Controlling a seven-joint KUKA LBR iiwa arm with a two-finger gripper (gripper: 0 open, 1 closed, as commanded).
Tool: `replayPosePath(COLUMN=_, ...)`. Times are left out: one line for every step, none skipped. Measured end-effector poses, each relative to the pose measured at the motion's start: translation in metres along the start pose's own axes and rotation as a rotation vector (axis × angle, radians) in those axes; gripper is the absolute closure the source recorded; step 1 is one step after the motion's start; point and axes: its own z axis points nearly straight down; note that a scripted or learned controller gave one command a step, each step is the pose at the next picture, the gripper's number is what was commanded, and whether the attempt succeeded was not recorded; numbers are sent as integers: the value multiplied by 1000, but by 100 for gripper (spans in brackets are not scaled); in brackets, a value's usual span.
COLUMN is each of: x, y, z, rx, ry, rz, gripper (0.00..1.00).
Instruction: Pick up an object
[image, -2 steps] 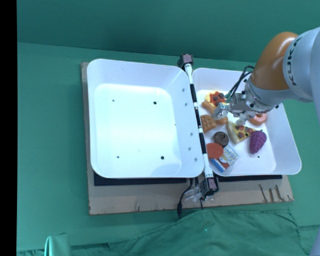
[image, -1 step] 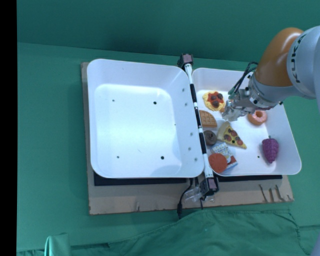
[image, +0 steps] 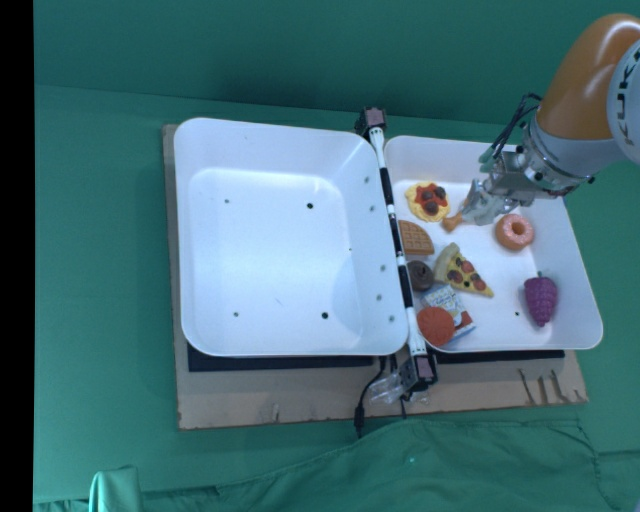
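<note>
The gripper hangs low over the far part of the right bin; whether it is apart or together cannot be told. An orange drumstick-like toy lies just beside it, a doughnut to its right. Nearby lie a small pizza, a pizza slice, purple grapes and a red round toy. The left bin adjoins.

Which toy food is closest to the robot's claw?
The small orange piece, which looks like a drumstick, sits right beside the claw. The pink donut comes next, while the pizza slice and purple grapes lie farther down the bin.
</note>
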Motion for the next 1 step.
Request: replayPosePath(x=-12, y=3, z=-53, rx=1, ry=-1, rz=0, gripper=100)
